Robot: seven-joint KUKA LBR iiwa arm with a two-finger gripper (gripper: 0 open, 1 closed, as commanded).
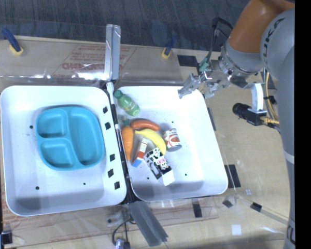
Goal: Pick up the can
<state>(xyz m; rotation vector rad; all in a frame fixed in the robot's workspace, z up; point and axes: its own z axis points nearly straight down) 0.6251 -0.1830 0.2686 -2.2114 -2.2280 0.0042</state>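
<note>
Small red-and-white metal can [171, 139] lies in the right white bin [212, 160], beside a yellow banana [151, 137]. A blue divided tray [70, 137] fills the left white bin [15, 180]. At upper right, the gripper [189, 88] holds nothing; its spread I cannot tell.

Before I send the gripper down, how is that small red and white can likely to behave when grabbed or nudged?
The can looks small and rigid, so it probably won't crumple. It seems tipped on its side, so a nudge may roll it across the right bin. The banana sits against it, which could block a finger or get dragged along. The gripper is up at the bin's far edge.
</note>
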